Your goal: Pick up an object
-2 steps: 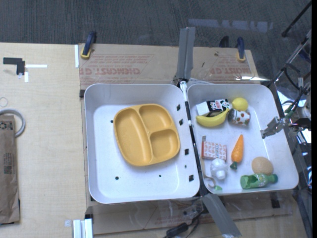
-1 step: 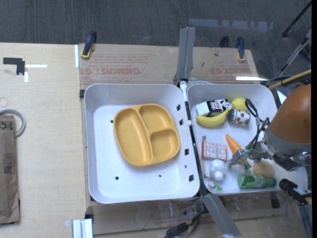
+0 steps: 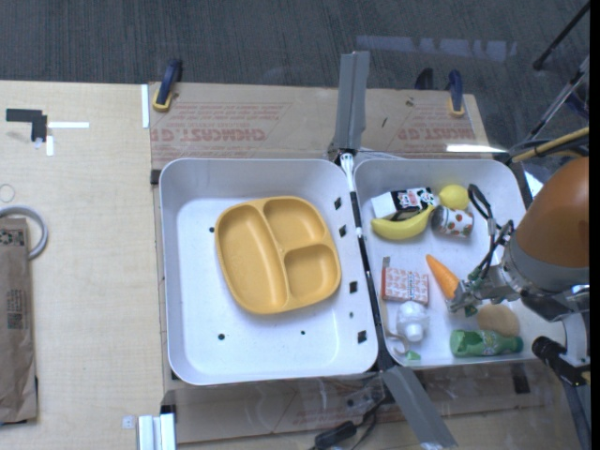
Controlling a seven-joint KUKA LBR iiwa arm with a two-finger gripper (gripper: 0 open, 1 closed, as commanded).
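While the arm leaned in over the right bin, its gripper hung low among the objects, its state impossible to tell. Touching it on the left lay a carrot, with a potato just right and below. Near, further left, sat a snack packet. Farther up lay a banana and lemon. Well to the left, the other bin held a yellow plate.

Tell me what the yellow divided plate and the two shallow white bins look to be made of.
Yellow divided plate: probably moulded plastic, matte, judging by its even colour, soft rounded ridges and no glare. Left white bin and right white bin: likely thin formed plastic, or painted metal, smooth with a slight sheen along the rounded rims.
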